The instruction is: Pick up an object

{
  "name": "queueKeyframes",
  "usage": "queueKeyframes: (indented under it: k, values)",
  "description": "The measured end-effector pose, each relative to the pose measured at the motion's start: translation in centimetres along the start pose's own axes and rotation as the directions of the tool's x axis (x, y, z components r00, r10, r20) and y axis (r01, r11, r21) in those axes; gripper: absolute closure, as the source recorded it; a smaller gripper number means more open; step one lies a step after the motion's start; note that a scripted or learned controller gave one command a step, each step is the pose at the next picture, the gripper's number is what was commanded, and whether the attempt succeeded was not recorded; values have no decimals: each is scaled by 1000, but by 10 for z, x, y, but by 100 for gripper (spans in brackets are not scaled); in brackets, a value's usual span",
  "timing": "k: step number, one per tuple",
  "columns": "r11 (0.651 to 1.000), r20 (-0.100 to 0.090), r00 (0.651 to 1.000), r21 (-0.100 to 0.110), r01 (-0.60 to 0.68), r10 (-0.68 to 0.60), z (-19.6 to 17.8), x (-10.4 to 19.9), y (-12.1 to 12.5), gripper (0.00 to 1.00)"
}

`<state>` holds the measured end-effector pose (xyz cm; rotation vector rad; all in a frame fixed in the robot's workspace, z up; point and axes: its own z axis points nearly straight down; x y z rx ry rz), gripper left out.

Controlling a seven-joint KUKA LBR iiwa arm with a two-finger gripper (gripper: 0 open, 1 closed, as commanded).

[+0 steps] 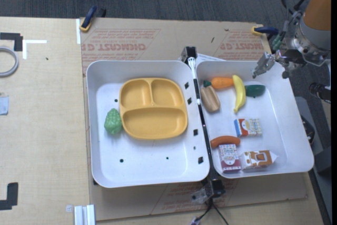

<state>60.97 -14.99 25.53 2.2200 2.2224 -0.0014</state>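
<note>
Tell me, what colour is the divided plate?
Yellow-orange divided plate, seen in the camera view.

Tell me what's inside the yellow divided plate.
The yellow plate shows three bare compartments with nothing in them. A green toy lies beside its left edge. The bin floor beneath is covered.

We see a yellow divided plate (153, 108) and green lump (112, 121) in the left bin (100, 160); the gripper (265, 65) hovers above the right bin's (295, 160) far edge, near a banana (239, 93).

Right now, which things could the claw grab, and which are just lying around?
Could grab: yellow plastic banana, orange toy carrot, toy hot dog bun, red toy sausage, small red carton.
Lying around: yellow divided plate, green bumpy toy, blue clamp.
</note>
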Motion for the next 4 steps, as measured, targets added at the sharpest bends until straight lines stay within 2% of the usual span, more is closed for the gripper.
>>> queueKeyframes:
  k: [1,2,3,4]
  values:
    - [996,0,996,0,92,-92,134,28,10,0]
    - [750,2,750,-2,662,-662,162,20,31,0]
    - [752,5,752,-4,659,-659,152,20,32,100]
    - [863,1,863,-2,505,-505,63,82,23,100]
